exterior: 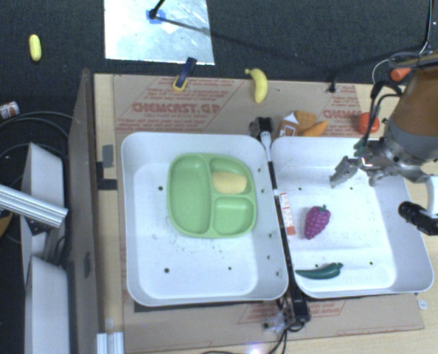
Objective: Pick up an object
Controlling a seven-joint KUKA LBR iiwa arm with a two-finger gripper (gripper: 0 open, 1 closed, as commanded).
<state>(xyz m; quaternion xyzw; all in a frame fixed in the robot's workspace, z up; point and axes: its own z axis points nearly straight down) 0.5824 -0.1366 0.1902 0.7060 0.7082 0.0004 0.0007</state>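
The right bin (396,271) holds a purple bunch of grapes (316,221) near its middle and a dark green chili pepper (319,271) by its front wall. My gripper (357,174) hangs over the back part of that bin, up and to the right of the grapes. Its fingers are spread open with nothing between them. In the left bin (149,271) lies a green divided plate (204,205) with a pale yellow piece of food (230,181) in its upper right compartment.
On the cardboard behind the bins lie a yellow banana (258,85), an orange carrot (312,128) and a red-orange item (366,122). The grey arm (425,116) comes in over the right bin's back right corner. A black ridge (278,212) separates the bins.
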